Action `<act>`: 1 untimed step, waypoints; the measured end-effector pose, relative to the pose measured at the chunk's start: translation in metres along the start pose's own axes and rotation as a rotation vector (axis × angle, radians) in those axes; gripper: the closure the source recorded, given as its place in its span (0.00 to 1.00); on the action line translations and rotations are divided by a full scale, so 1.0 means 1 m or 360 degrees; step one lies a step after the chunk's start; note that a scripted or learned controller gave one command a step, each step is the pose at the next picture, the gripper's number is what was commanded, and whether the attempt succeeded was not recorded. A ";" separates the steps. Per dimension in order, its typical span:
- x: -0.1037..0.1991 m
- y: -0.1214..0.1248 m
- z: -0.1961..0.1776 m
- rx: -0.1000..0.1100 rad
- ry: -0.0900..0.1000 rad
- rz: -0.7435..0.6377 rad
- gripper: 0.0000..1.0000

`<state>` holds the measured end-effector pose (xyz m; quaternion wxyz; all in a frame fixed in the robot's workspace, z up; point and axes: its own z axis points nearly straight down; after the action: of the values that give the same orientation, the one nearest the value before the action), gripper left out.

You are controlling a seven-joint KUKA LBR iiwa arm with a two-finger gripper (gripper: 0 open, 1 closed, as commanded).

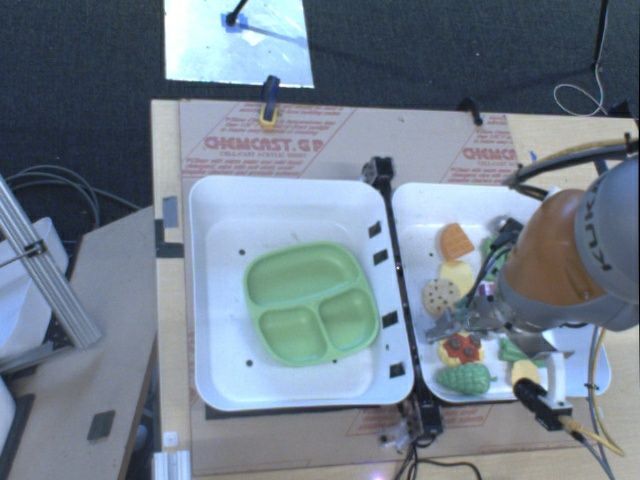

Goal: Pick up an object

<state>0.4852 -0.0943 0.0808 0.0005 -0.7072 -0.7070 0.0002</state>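
Starting nearest the camera, with the right bin [420, 268] as landmark: a green bumpy toy [464, 378] lay against that bin's near wall, and a small yellow piece [523, 371] sat to its right by the same wall. Just behind the green toy rested a red and yellow pizza-like piece [460, 348]. Above the bin's middle hung the arm [560, 258], grey with its orange band, covering much of the bin's right half. The gripper [478, 315] pointed down among the toys just behind the pizza-like piece; whether it was released or clenched could not be told, and nothing was seen in its grasp. A round speckled cookie-like piece [437, 295] lay left of the gripper, a pale yellow block [457, 273] just behind that, and an orange wedge [456, 240] farther back. Left of the right bin, touching it, the left bin [215, 268] held a green divided tray [310, 303].
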 end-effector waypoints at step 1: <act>-0.001 0.003 -0.015 -0.0010 -0.0003 -0.0002 1.00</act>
<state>0.4884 -0.0953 0.0954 -0.0025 -0.7069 -0.7073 -0.0014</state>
